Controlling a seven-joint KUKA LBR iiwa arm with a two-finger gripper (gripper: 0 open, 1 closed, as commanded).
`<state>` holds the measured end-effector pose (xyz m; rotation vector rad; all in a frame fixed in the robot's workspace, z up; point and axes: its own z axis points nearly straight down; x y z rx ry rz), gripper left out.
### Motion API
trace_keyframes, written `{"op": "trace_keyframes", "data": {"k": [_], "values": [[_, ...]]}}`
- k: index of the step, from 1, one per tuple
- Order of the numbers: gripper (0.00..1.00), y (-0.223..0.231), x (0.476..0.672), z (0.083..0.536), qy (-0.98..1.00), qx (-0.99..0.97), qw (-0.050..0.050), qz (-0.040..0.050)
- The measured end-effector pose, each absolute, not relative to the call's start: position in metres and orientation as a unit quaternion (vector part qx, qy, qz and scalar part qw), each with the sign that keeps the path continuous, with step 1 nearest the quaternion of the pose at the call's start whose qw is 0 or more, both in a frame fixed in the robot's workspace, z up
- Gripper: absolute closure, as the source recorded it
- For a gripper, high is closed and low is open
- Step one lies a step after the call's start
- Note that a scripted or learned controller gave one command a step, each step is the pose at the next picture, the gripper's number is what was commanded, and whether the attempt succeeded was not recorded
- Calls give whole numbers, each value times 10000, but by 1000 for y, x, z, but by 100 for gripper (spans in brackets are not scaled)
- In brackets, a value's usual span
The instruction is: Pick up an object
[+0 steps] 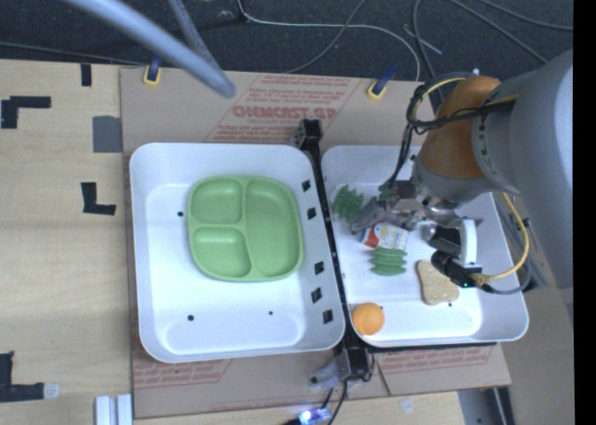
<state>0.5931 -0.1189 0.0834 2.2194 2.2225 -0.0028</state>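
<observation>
Nearest our lens, an orange ball (369,319) sits in the right bin (503,325), below and left of the gripper (377,218). We cannot tell how the jaws stand amid crowded green pieces (389,258); we judge they may nudge neighbours and slip.

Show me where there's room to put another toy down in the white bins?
The left bin has bare floor all around the green divided plate, widest along its front edge. The right bin is crowded: green ridged pieces, a tan piece, an orange ball and the gripper. Its barest strip runs between ball and tan piece.
</observation>
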Motion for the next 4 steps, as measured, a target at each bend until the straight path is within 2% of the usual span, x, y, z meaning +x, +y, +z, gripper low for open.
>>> {"op": "trace_keyframes", "data": {"k": [1,2,4], "values": [[100,-119,594,96,7078,7064,14,-3],[100,-114,596,158,7077,7065,20,15],[100,-114,601,254,7076,7066,23,14]]}}
